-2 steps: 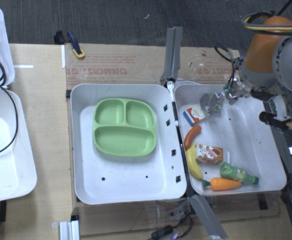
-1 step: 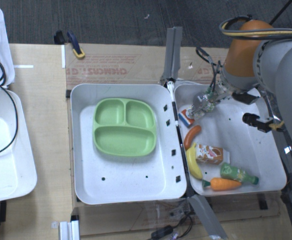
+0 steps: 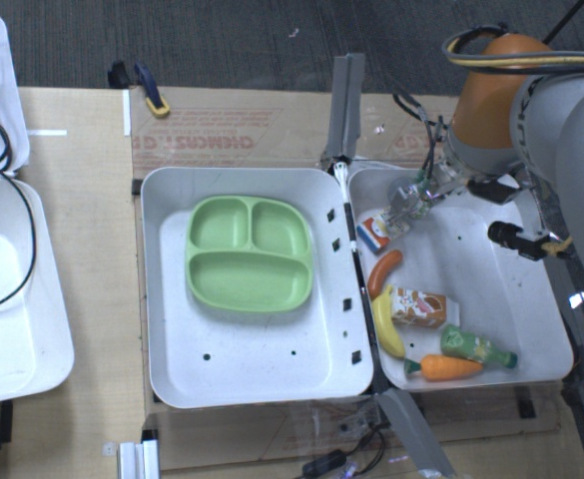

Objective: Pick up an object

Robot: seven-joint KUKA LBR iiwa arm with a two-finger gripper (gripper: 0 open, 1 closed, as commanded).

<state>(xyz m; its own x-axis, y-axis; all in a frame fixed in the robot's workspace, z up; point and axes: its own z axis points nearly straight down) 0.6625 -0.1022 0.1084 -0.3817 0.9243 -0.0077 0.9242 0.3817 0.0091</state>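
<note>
While the gripper [image 3: 403, 211] hangs low over the back-left corner of the right bin [image 3: 491, 267], its metal fingertips sit just beside a small white carton with red and blue print [image 3: 373, 234]; contact unclear, and I can't tell from this angle how the gripper is set, nothing visibly clamped in it. Arm comes in from the right, orange band [image 3: 496, 88] above the wrist, cables looped over it. Rest of the right bin, front-left area: red-orange sausage [image 3: 383, 271] lying at a slant just below the carton, banana [image 3: 387, 324] along the left wall, brown and white snack packet [image 3: 418, 308] touching the banana, green bottle [image 3: 476, 346] on its side near the front wall, carrot [image 3: 448, 368] right in front of it. Left bin [image 3: 172, 357] holds a green three-compartment plate [image 3: 250, 254], sitting flat toward the back. Blue and yellow clamp [image 3: 150, 92] on the bench behind the left bin.
</note>
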